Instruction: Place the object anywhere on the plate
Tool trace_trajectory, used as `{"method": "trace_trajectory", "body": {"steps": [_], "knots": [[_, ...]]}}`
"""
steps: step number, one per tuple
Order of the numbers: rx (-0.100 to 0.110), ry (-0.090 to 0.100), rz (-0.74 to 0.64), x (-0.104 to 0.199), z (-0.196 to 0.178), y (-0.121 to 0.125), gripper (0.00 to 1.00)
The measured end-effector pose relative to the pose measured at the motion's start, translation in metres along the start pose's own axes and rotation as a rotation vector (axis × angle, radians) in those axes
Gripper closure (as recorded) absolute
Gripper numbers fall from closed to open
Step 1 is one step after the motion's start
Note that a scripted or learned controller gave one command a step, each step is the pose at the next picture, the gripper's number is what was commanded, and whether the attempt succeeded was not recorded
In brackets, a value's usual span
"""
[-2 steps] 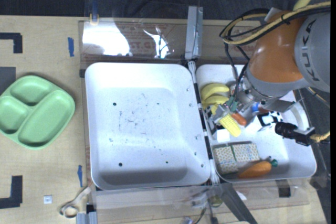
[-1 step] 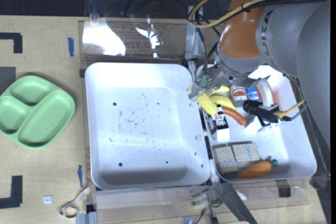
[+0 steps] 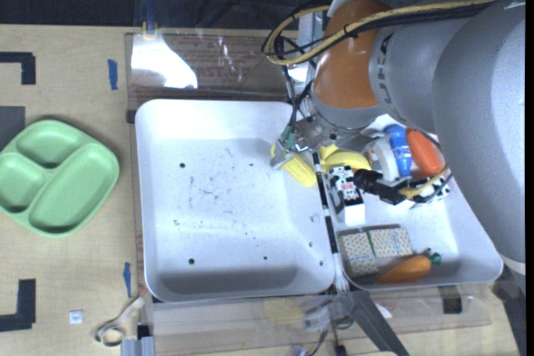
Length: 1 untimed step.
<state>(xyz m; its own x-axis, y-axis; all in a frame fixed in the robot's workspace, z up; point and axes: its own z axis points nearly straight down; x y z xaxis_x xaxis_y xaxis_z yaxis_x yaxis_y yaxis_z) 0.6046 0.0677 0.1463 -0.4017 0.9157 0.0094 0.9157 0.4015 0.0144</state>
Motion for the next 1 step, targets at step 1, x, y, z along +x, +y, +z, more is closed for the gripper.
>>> {"method": "trace_trajectory", "body": {"steps": [1], "knots": [[0.016, -0.011, 0.127, -0.0144, -0.0356, 0.0082, 1.0]]}}
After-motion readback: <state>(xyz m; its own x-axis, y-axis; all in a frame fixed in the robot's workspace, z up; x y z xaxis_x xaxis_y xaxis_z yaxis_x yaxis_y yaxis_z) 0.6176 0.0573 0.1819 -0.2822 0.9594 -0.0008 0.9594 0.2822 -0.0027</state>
